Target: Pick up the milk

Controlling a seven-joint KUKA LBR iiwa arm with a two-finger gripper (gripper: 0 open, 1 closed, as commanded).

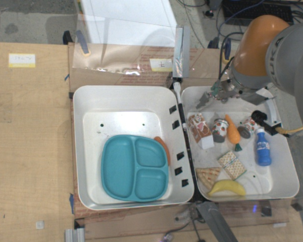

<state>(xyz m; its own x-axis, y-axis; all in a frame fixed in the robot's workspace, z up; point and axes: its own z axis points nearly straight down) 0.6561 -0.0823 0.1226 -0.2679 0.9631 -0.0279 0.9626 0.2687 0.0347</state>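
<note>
The milk [201, 130] is a small brown-and-white carton lying on its side at the left of the right bin [288, 183], its white end toward the front. My gripper [213, 98] hangs over the back left part of that bin, behind the carton and apart from it. Its fingers [202, 101] are spread open with nothing between them. The grey arm with its orange band reaches in from the upper right.
Around the milk lie a small can [220, 129], a carrot [233, 130], a blue bottle [263, 148], a cracker box [231, 165], a banana [228, 188] and a sandwich slice [207, 175]. The left bin [86, 135] holds a teal divided plate [135, 167] and an orange piece [163, 148].
</note>
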